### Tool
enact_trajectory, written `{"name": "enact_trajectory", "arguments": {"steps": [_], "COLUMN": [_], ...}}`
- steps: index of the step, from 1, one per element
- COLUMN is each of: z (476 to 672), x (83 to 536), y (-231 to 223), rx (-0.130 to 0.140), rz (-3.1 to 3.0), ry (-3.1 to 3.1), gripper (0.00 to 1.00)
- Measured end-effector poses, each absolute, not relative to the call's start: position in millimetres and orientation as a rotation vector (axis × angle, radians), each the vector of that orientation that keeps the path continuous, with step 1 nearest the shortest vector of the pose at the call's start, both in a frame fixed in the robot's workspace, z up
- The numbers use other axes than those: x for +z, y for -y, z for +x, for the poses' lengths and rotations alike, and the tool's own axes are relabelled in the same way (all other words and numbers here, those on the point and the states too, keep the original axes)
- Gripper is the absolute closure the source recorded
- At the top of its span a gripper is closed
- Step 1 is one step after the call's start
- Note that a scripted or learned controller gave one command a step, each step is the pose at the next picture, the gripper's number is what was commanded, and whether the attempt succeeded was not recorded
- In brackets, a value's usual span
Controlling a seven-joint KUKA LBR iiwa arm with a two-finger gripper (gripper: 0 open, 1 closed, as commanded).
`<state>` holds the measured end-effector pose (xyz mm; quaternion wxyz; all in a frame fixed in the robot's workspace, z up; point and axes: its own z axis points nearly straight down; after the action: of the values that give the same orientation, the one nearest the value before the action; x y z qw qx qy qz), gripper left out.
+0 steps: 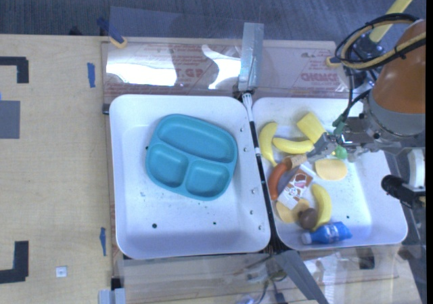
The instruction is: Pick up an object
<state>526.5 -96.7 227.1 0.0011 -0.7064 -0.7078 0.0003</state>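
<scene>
The arm reaches in from the right, and the end effector [328, 145] sits low over the right bin [385, 218], its tip down among the toy food near the back of the heap. Whether the fingers are apart or together — cannot tell, the wrist blocks the angle, and nothing is visibly between them.

The candidates are all crowded in that bin: two bananas [281, 141] curled side by side just left of the tip, a yellow block [310, 125] behind it, a pale yellow round piece [331, 170] just beside it, something green [340, 152] right under the wrist. Further forward lie a small carton [295, 189], an orange piece [277, 175], another banana [322, 205] and a blue bottle [327, 233]. The left bin [135, 228] holds a blue divided plate [191, 156], well apart from the action.

The risk here is the crowding — things touch, so a close could catch an edge and squirt the piece sideways, or nip two at once. The bananas' curved, smooth skins look likely to slip out on the lift.
</scene>
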Motion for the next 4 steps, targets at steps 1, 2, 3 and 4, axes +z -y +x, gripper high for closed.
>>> {"name": "enact_trajectory", "arguments": {"steps": [1, 2, 3, 4], "z": [527.5, 527.3, 585.6, 530.5], "x": [237, 237, 96, 88], "y": [97, 97, 101, 126], "rx": [-0.002, -0.001, 0.006, -0.004], "rz": [-2.219, -2.219, -2.317, -2.304], "ry": [2.224, 2.223, 2.115, 2.145], "gripper": [1.00, 0.00, 0.00, 0.00]}}
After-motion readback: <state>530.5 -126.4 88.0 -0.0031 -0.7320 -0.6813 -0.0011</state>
